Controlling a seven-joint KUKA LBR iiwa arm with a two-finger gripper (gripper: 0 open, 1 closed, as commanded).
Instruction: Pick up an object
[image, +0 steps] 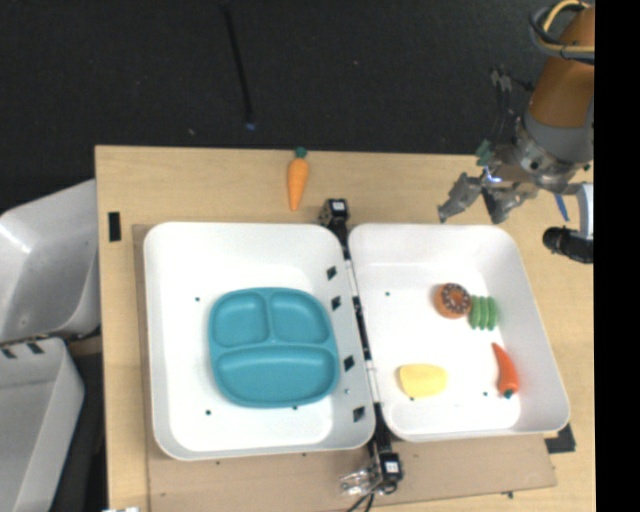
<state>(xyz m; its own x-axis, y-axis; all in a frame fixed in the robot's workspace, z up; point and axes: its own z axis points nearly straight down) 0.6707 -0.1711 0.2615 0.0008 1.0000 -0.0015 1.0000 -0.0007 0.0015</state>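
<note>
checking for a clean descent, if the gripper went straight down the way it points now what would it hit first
Probably the bare bench top just beyond the right bin's far rim. The gripper hangs apart from the toys, though depth is unclear.

A teal plate (271, 347) is sitting in a white bin (170, 400); the other white bin (400, 260) is showing a yellow piece (421, 379), green piece (484, 313), brown donut (452, 300), orange-red carrot (506, 369).
</note>
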